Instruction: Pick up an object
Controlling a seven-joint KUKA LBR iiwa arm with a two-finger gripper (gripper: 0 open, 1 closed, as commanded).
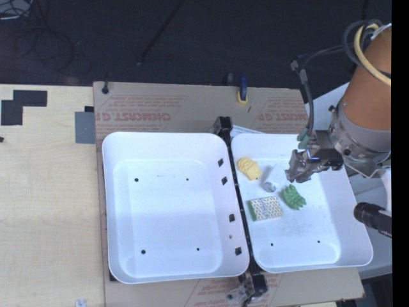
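While the gripper hovers in the right bin just above the green toy, jaws' state unclear, best descend squarely over it, clear of the patterned block.

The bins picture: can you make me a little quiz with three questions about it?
1. True or false: the yellow object lies in the right bin.
2. Which lies closest to the end effector: A) yellow object, B) green object, C) patterned flat piece?
3. Fill in: the arm reaches in from the view's ____ side.

Key: 1 true; 2 B; 3 right.
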